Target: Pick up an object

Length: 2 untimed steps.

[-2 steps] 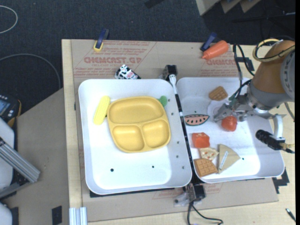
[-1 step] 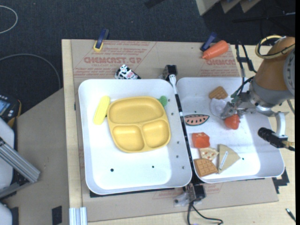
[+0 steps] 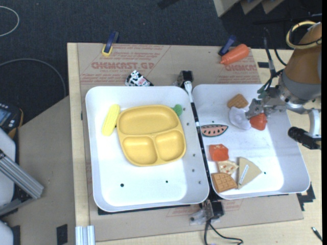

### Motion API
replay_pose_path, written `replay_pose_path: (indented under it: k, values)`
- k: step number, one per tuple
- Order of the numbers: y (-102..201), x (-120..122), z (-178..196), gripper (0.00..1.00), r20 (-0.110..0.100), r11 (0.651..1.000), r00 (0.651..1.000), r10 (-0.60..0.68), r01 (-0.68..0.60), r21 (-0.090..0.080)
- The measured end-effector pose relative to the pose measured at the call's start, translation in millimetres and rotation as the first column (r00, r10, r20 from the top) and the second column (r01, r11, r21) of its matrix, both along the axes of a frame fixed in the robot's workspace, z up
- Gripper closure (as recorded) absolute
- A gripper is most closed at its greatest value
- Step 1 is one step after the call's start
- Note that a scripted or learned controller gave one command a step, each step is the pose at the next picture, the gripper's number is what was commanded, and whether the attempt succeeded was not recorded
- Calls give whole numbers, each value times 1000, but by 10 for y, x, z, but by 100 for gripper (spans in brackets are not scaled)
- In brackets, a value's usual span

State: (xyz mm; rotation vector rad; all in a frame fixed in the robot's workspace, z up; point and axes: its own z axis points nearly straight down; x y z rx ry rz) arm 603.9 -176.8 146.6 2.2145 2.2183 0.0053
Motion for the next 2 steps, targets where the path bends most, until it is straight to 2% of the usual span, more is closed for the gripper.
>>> replay_pose_path:
  k: [1,2]
  values:
    - [-79,-20,611,100,1,1000,1000,-2,2,-1]
    - [-82,-11,796,100,-2,1000,1000,-1,1,0]
